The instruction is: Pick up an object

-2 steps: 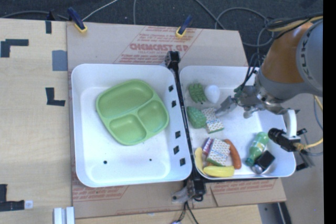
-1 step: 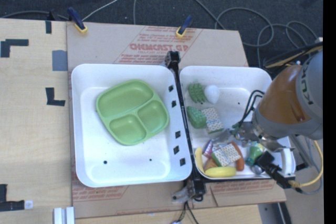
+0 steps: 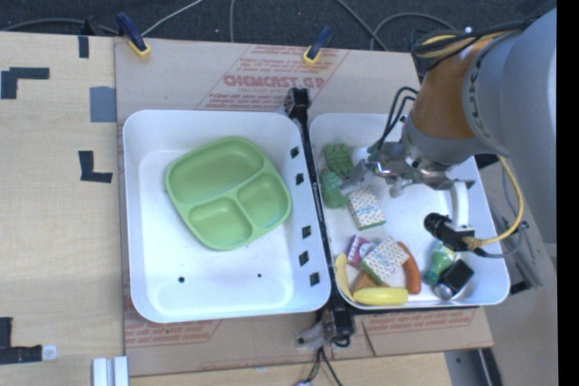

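Because the small patterned box (image 3: 366,208) lies just below the gripper (image 3: 374,165), with a green toy (image 3: 336,160) beside it, a neighbour may be nudged or caught instead. Whether the gripper is apart or together cannot be told.

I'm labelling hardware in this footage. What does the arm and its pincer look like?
The arm is bulky, rounded and grey, with an orange band above the wrist. The pincer is a small metallic grey assembly. Black cables and a yellow cable loop beside the wrist.
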Motion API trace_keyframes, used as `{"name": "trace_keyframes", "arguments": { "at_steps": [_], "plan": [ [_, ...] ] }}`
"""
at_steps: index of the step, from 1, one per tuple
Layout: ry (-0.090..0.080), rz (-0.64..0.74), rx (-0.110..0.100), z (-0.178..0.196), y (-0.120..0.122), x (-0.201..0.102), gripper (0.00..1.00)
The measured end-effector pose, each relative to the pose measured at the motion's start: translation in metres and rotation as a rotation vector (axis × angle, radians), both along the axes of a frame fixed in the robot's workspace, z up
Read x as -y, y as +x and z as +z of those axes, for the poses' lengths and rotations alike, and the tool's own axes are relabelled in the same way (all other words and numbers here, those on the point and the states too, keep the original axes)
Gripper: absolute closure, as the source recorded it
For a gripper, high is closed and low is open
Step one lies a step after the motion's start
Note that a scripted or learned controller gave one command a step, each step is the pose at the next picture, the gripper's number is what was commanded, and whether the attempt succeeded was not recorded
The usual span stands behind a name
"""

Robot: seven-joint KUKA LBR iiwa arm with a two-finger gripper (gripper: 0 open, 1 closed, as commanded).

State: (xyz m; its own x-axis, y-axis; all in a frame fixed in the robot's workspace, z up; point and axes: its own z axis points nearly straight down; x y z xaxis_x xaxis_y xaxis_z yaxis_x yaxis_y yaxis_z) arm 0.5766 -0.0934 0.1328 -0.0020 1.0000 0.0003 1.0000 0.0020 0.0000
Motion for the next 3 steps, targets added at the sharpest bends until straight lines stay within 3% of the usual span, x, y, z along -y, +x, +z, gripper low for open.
{"name": "trace_keyframes", "arguments": {
  "at_steps": [1, 2, 3],
  "plan": [
    [-0.002, -0.002, -0.001, 0.008, 0.008, 0.073, 0.0],
    [-0.002, -0.002, 0.001, -0.046, -0.045, 0.119, 0.0],
    [-0.002, 0.0, 0.001, 0.017, 0.039, 0.108, 0.0]
  ]
}}
